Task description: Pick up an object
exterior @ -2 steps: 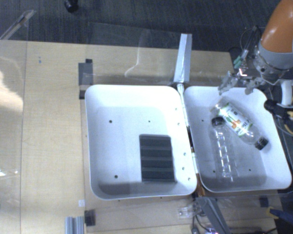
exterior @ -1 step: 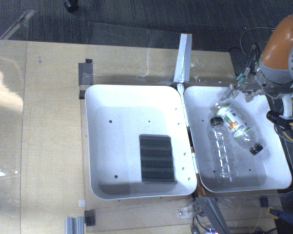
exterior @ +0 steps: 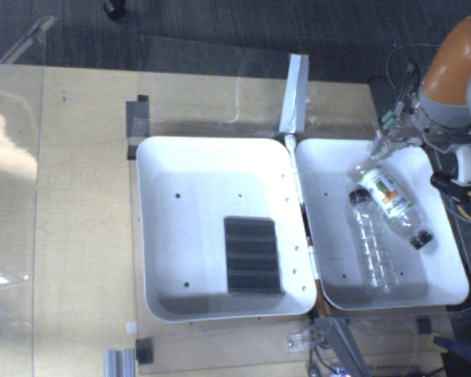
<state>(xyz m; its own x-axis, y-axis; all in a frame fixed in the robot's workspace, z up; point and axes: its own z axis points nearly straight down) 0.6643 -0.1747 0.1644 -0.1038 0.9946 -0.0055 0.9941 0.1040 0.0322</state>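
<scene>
In the right bin (exterior: pixel 447 285) lie two clear plastic bottles. One bottle (exterior: pixel 392 201) has a green and white label and a dark cap pointing to the lower right. The other, unlabelled bottle (exterior: pixel 370 242) lies beside it on its left, with its dark cap toward the far side. A dark ribbed rectangular block (exterior: pixel 252 254) rests flat in the left bin (exterior: pixel 165 210). My gripper (exterior: pixel 383 146) hangs over the far corner of the right bin, just above the upper end of the labelled bottle. The grey arm with its orange band (exterior: pixel 454 61) rises behind it at the right.
A metal divider post (exterior: pixel 294 93) stands behind the seam between the bins. Cables (exterior: pixel 455 187) run along the right bin's right rim. Clamps and brackets (exterior: pixel 330 344) sit at the bench's front edge. A transparent panel (exterior: pixel 16 171) covers the left of the bench.
</scene>
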